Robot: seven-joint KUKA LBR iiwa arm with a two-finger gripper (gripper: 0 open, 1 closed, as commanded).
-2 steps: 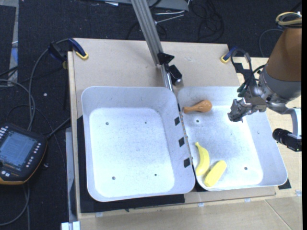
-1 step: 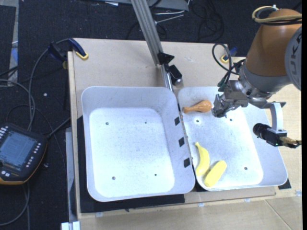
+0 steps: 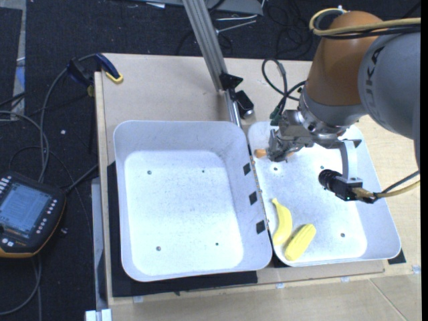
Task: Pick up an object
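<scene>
Two yellow items point(image 3: 290, 231) in right bin point(image 3: 348, 246).

Arm point(image 3: 394, 79): bulky, rounded grey casing. Broad orange band point(image 3: 341, 59) above the wrist. Thin yellowish cable point(image 3: 374, 24) loops over the band. Wrist end dark metal; small black fitting point(image 3: 338, 183) with cable trailing right.
</scene>
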